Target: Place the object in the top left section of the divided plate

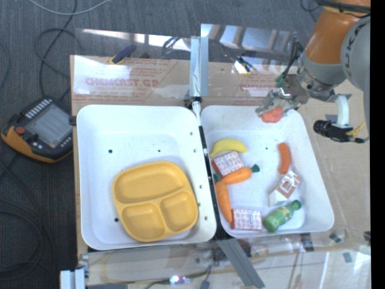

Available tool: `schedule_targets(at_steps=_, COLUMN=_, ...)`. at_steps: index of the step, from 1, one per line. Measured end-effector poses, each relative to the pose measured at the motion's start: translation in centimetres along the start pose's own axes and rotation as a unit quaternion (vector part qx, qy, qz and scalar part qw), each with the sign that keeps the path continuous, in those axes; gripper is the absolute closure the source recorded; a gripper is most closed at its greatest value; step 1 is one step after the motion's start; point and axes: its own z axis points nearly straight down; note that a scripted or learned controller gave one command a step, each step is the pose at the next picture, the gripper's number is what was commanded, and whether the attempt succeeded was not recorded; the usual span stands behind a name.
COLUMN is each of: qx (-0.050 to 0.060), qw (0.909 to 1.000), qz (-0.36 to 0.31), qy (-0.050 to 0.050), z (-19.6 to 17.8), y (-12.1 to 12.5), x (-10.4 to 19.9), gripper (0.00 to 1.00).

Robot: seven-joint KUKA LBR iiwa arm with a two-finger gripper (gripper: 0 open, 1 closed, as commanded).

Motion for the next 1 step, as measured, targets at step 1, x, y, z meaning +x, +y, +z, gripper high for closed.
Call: schedule_targets(at_steps=1, qx=0.002, qw=0.9883, qz=0.152, qy=0.003, z=3.22, y=-5.78, x=5.16, gripper=1.0)
